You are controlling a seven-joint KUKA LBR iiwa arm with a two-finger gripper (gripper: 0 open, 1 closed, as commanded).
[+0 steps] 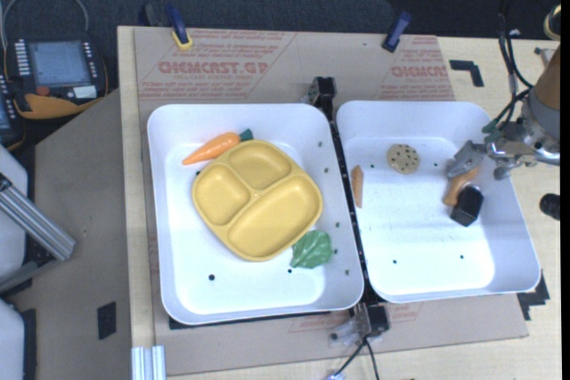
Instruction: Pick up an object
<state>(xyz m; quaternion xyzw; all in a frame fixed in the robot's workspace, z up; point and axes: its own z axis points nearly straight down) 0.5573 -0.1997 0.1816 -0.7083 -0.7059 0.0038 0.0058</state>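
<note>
Arm is reaching in from the right, gripper (465, 194) hanging low over the right side of the right bin (427, 276). An orange piece (458, 186) is sitting at the fingers, with a black block just below it; whether the tool is clenched on it or released cannot be told. Cookie (403, 158) is lying near the bin's back. A small orange stick (357, 185) is resting by the left wall. Left bin (178, 280) is holding a yellow divided plate (257, 200), a carrot (210, 148) touching its upper left edge, a green leaf (313, 249) at its lower right.
</note>
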